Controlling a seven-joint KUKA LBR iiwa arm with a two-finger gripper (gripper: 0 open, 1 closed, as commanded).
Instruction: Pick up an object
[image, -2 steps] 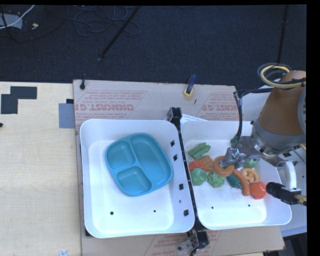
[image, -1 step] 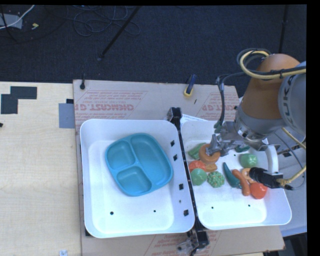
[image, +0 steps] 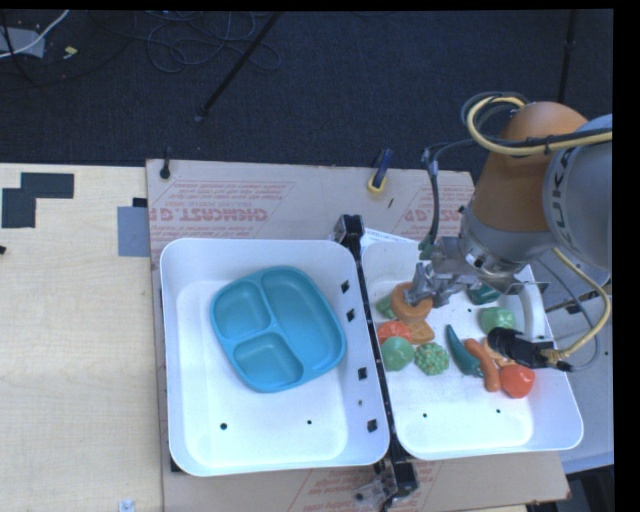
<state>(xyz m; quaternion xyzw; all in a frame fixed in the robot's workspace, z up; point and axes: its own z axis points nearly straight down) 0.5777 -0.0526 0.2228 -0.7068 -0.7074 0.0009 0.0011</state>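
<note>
**Camera view: gripper down among the toy food**

Camera view from above the table (image: 80, 330) has the gripper (image: 428, 287) low in the right bin (image: 480, 430), toward its ten o'clock corner, right over an orange toy piece (image: 408, 303). I cannot tell whether it is open or shut.

That piece looks like light, hard plastic, smooth and apt to slip; I'd pinch across its narrow width. Just beside it, at five o'clock, lie a green toy vegetable (image: 398, 353) and a knobbly green one (image: 432, 358), so crowding may spoil the grip.

The arm (image: 520, 190) reaches in from three o'clock, wrist bent steeply down. A blue divided plate (image: 275, 325) sits in the left bin (image: 190, 420).
</note>
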